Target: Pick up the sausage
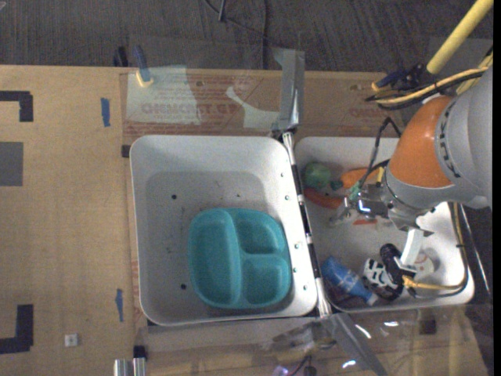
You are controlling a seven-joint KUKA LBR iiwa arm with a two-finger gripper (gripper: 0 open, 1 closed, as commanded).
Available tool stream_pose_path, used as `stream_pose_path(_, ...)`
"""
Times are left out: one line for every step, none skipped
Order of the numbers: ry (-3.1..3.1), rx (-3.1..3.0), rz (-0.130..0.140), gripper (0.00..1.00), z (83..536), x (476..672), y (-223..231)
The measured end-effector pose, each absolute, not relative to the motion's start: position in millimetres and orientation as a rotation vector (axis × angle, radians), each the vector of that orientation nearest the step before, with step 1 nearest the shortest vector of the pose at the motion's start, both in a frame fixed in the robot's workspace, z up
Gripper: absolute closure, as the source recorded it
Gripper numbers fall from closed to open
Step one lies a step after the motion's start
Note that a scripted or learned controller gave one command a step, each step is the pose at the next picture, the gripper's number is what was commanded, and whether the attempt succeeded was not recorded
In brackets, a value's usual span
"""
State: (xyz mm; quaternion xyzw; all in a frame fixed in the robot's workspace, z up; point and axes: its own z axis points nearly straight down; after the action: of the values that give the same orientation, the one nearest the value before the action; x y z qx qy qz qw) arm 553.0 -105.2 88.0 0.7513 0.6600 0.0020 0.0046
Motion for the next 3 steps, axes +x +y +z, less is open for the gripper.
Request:
stream_pose_path(1.876, 2.513, 0.0, 0.0, 87, 616.2, -96)
stream_pose_path(1.883, 2.505, -0.005, 1.0, 97, 617.0, -95)
stream_pose_path(2.326, 2.109, 0.0, 1.0, 212, 634.2, -35)
